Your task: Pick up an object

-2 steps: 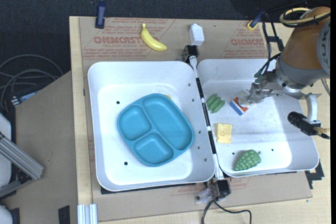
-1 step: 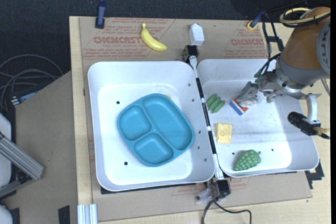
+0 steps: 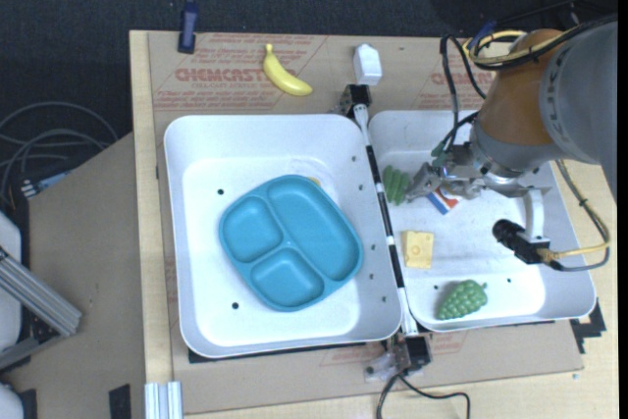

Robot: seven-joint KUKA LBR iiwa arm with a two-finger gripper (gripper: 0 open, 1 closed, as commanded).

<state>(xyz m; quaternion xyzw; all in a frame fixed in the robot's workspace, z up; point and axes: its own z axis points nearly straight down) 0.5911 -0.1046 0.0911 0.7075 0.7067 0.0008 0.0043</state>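
Observation:
My gripper (image 3: 439, 180) hangs low in the right bin (image 3: 510, 255), near its left wall. Just left of it lies a green leafy item (image 3: 394, 183). A small red, white and blue object (image 3: 444, 203) lies right under the gripper tip, partly hidden by it. Further forward sit a yellow cheese wedge (image 3: 419, 249) and a bunch of green grapes (image 3: 461, 299). The grey arm with its orange band (image 3: 512, 108) covers the bin's back right part.
The left bin (image 3: 196, 172) holds a blue divided plate (image 3: 287, 240). On the bench behind the bins lie a banana (image 3: 285, 74), a white block (image 3: 368, 64) and a small blue item (image 3: 188, 26). Cables run along the arm.

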